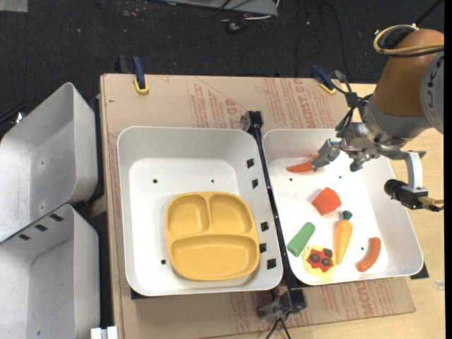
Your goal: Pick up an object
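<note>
Dark speckled flooring surrounds a brown cardboard-topped bench, where two shallow white bins sit side by side. Over the right white bin hangs the grey arm's two-finger claw, near the bin's far edge. Whether its fingers are spread or pinched I cannot tell from where I stand; the metal parts blur together.

Just beside the claw, toward the middle divider, lies a thin orange-red chilli-shaped toy, which may be touching a fingertip, though nothing shows it clamped. Nearer me rests a red-orange wedge-shaped block, then a toy carrot with a green top, a green rounded stick, a red sausage-shaped toy and a small yellow disc with dark and red toppings. The left white bin holds a yellow plastic plate with three compartments.

My worry is the chilli: it lies flat and slim, so I reckon the fingers could close above it or nudge it sideways against the bin wall. Its closeness to the divider leaves little room, and a finger might strike the rim.
</note>
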`<state>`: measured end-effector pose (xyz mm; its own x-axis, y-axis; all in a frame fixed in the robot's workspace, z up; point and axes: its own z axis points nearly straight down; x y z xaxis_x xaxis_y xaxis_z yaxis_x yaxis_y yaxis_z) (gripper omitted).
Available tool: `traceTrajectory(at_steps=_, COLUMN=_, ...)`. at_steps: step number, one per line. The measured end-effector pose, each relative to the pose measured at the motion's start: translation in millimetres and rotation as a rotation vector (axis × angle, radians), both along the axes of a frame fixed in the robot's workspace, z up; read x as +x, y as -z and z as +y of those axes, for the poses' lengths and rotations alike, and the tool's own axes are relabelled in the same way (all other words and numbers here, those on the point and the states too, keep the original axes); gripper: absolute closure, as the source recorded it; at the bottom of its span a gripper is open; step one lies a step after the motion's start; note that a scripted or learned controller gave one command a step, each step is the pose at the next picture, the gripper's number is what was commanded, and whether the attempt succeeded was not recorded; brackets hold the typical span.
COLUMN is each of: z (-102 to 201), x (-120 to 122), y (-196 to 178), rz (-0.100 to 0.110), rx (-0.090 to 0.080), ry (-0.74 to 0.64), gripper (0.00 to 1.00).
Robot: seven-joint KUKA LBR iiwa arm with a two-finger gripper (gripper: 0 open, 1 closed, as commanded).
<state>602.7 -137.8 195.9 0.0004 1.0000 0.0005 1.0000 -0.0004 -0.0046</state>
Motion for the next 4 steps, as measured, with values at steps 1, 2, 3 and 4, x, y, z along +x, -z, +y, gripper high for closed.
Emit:
traceTrajectory(at_steps=1, z=5, x=-1, y=44, rz=0.0, rx=0.0, ry=0.0, gripper=0.0)
traceTrajectory(at_steps=2, z=5, x=1, y=31, rz=-0.005, rx=-0.001, ry=-0.001, gripper=1.0)
traceTrajectory(at_steps=3, z=-4, x=2, y=-29, rz=-0.011, rx=-0.002, ry=0.001, gripper=1.0)
traceTrajectory(at_steps=4, z=-4, x=3, y=-54, rz=-0.008, rx=-0.002, ry=-0.002, gripper=1.0)
